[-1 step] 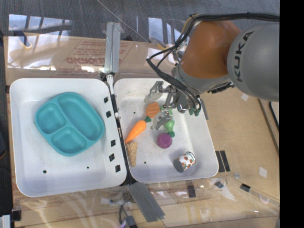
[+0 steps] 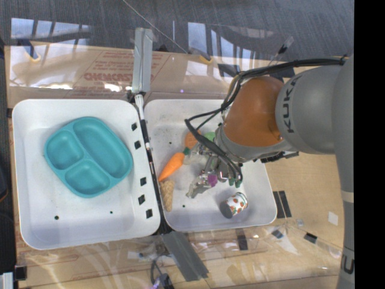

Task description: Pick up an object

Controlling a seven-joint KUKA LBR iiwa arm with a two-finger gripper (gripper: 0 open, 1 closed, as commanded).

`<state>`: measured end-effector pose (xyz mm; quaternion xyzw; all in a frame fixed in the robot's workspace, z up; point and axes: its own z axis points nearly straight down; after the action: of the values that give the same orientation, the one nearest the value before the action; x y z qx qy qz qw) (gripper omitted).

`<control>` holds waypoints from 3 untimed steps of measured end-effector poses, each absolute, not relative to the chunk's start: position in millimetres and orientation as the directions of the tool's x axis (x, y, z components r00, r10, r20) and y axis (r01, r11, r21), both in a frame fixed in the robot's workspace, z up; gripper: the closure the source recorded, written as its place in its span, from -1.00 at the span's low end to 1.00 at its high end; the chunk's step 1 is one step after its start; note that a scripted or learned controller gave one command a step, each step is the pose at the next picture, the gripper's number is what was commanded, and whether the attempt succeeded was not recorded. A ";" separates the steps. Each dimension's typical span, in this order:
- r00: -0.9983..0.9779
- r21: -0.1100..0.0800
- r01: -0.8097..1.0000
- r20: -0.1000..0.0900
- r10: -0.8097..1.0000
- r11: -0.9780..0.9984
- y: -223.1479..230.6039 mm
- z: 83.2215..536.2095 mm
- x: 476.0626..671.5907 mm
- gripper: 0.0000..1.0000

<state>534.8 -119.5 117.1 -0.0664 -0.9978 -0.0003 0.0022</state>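
Camera view looks down on two white bins side by side. The left bin (image 2: 30,179) holds a teal divided plate (image 2: 88,155). The arm (image 2: 301,116) reaches over the right bin (image 2: 168,116), its gripper (image 2: 207,176) low above the bin floor; whether the claw is spread or pressed together cannot be told. A toy carrot (image 2: 171,165) lies just left of the gripper, with a waffle cone (image 2: 167,194) below it near the divider. A small painted cup (image 2: 235,205) lies on its side near the bin's lower right corner, apart from the gripper.
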 end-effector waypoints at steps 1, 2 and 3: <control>-0.995 0.001 0.101 0.004 0.101 0.995 -116.1 90.7 476.2 -1.00; -0.996 0.000 0.092 -0.001 0.092 0.996 -114.5 101.9 478.9 1.00; -1.000 -0.005 -0.023 -0.010 -0.023 1.000 -157.2 220.2 494.6 1.00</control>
<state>494.6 -157.2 220.2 0.0114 -0.9999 0.0022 -0.0053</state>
